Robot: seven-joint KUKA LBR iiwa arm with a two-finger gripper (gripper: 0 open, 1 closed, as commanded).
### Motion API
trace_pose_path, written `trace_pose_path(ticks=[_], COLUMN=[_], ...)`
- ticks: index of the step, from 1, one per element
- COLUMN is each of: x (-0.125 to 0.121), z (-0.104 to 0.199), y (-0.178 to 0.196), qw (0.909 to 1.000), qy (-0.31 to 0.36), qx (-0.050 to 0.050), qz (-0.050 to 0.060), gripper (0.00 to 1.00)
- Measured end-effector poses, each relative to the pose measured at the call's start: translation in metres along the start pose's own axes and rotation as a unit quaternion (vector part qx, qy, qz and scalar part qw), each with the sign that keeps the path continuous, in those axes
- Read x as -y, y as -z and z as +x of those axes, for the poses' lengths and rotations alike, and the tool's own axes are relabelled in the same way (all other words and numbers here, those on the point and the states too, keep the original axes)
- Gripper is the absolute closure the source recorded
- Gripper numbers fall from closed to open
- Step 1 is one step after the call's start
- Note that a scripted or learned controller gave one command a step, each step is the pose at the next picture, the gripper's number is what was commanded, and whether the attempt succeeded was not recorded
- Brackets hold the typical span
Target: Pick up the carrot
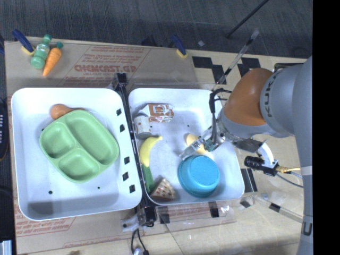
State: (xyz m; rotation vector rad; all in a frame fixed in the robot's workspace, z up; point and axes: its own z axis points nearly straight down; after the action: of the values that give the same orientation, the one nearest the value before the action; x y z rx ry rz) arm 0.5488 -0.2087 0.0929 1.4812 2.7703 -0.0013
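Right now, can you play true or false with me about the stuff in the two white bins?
1. The green plate sits in the left bin. True.
2. The banana lies on the green plate. False: it lies in the right bin, near the wall between the bins.
3. The blue bowl is in the right bin. True.
4. The carrot is inside the left bin. False: it lies outside both bins, on the bench above the left bin's far corner.
5. The gripper is over the carrot. False: it is in the right bin, just above the blue bowl.
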Motion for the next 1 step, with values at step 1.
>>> trace_pose_path(ticks=[1], x=[-0.0017], z=[-0.0007], y=[0.0118], qw=[1.0], qy=[0.006], qx=[0.001], qz=[0.0], gripper=[1.0])
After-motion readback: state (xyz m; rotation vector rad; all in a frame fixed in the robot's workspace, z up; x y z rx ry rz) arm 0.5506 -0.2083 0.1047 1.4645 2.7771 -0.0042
